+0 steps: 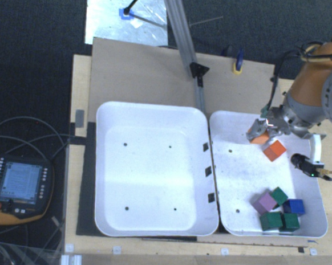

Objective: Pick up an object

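Sitting untouched at right bin (pixel 232 163) front corner: green blocks (pixel 279 222), blue (pixel 294 206), purple (pixel 264 202). Hovering over orange cube (pixel 274 150) near back: gripper (pixel 260 132), finger state unclear. Nothing lifted yet; grasp remaining.

Bins (pixel 147 225) smooth white plastic, slight sheen; tabletop (pixel 142 76) matt, board-like; blocks (pixel 277 209) matt, foam or plastic unclear; arm (pixel 325 73) glossy
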Controlling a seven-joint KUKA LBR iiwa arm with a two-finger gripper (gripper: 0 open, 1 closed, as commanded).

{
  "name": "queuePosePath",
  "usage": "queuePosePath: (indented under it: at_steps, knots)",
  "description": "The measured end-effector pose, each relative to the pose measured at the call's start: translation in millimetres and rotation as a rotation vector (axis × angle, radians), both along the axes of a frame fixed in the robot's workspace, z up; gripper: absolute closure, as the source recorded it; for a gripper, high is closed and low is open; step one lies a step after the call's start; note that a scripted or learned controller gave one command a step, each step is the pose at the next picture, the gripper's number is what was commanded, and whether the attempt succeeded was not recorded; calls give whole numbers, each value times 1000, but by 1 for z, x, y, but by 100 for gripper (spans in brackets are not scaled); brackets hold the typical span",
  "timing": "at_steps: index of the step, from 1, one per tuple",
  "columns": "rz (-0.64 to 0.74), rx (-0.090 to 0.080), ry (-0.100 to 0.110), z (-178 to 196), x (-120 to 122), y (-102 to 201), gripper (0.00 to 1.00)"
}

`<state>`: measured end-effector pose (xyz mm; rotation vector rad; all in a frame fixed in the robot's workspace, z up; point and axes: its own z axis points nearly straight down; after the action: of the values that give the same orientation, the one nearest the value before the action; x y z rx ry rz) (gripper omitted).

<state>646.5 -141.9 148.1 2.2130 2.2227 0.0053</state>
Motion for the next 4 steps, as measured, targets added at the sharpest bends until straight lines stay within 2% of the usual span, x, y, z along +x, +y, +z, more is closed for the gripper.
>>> queuePosePath:
  at_steps: [2,3,4]
  knots:
    - [1,0,-2,97,7,0,100]
    - [5,3,7,86,-2,56,100]
    - [7,3,5,95,-2,106,100]
